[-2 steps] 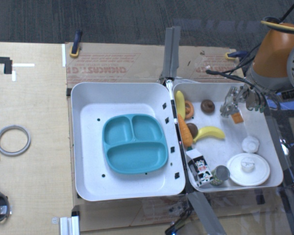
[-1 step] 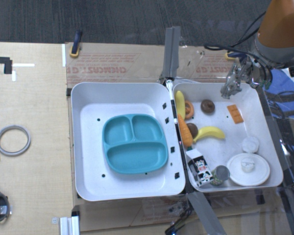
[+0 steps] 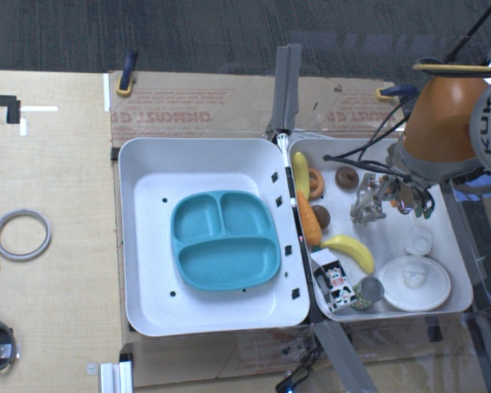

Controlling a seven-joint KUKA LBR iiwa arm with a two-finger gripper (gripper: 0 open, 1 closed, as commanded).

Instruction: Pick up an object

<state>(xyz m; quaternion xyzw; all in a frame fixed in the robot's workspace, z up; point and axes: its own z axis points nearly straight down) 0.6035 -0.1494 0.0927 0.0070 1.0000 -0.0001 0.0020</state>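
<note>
My gripper (image 3: 367, 210) hangs over the middle of the right bin (image 3: 389, 248), below the grey arm with its orange band (image 3: 446, 121). Under and around it lie a chocolate donut (image 3: 347, 177), a glazed donut (image 3: 315, 183), a brown round fruit (image 3: 320, 217), an orange carrot (image 3: 309, 221) and two bananas, one along the left wall (image 3: 300, 173) and one in the middle (image 3: 351, 250). The gripper sits just above bare bin floor, right of the brown fruit. Nothing shows in its grasp.
A white bowl (image 3: 416, 283), a clear cup (image 3: 417, 242), a small can (image 3: 368, 290) and a black-and-white carton (image 3: 335, 285) fill the right bin's near side. The left bin (image 3: 139, 219) holds a blue divided plate (image 3: 226, 241). A tape roll (image 3: 20, 234) lies on the bench.
</note>
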